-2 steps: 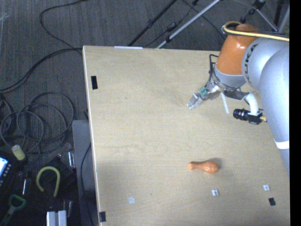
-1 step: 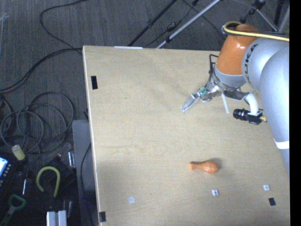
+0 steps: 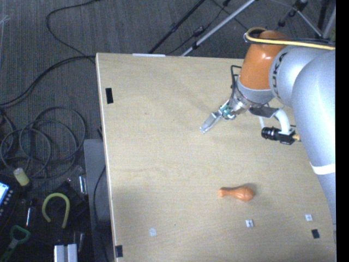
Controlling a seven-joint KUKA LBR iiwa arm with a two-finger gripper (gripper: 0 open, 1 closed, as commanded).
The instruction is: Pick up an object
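I can't tell the jaws' state; gripper hangs over bare desk, so I'd drop squarely onto the orange object below-right.

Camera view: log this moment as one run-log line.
arm: over bench from right | gripper: above board, nothing between fingers | orange object: lying on wooden board, apart from gripper | pick: not done
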